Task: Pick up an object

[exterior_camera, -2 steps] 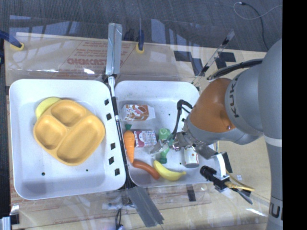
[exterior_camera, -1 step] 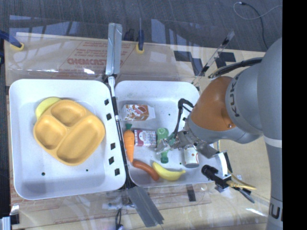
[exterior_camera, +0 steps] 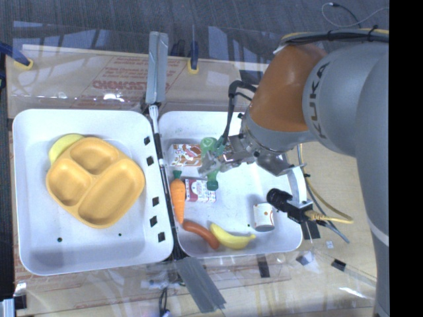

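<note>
The right bin (exterior_camera: 232, 205) holds an orange carrot (exterior_camera: 178, 200), a red-brown sausage (exterior_camera: 199, 234), a yellow banana (exterior_camera: 231, 236), a white cup (exterior_camera: 264, 216) and two red-and-white packets (exterior_camera: 186, 154) (exterior_camera: 199, 191). My gripper (exterior_camera: 213, 164) hangs low over the left half of this bin, above the packets and just right of the carrot's top. Small green pieces show at its tip; I cannot tell whether they are part of it or a separate object. The grey arm with its orange band (exterior_camera: 287, 91) covers the bin's far right corner.
A yellow divided plate (exterior_camera: 96, 180) lies in the left bin (exterior_camera: 39, 256), with a yellow-green piece (exterior_camera: 61, 145) peeking out behind it. A ridge with black clips (exterior_camera: 157, 177) separates the bins. Cables and a black fitting (exterior_camera: 291, 207) sit at the right bin's right edge.
</note>
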`<state>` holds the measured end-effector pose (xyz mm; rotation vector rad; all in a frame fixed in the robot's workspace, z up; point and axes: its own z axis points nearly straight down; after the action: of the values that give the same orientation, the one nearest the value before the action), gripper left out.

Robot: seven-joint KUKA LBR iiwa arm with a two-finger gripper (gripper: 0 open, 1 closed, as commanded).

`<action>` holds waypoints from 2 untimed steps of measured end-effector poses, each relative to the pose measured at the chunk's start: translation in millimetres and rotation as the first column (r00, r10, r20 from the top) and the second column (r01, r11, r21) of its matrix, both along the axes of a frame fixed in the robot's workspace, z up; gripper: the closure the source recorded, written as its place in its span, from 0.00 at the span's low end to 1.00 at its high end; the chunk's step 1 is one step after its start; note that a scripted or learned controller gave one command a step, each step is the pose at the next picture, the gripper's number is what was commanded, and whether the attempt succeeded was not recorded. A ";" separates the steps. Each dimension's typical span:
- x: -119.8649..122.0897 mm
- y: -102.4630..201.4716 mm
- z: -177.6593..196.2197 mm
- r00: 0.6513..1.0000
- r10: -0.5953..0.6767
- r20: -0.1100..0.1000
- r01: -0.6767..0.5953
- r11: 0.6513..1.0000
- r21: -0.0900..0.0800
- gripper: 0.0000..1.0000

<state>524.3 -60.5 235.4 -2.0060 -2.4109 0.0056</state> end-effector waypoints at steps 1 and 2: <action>-0.1 -0.3 -0.1 1.000 0.000 0.000 0.000 1.000 0.000 0.00; -32.6 1.9 42.7 0.990 0.143 0.002 -0.143 0.990 -0.001 0.00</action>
<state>491.7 -58.6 278.2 -1.8300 -2.5500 0.0055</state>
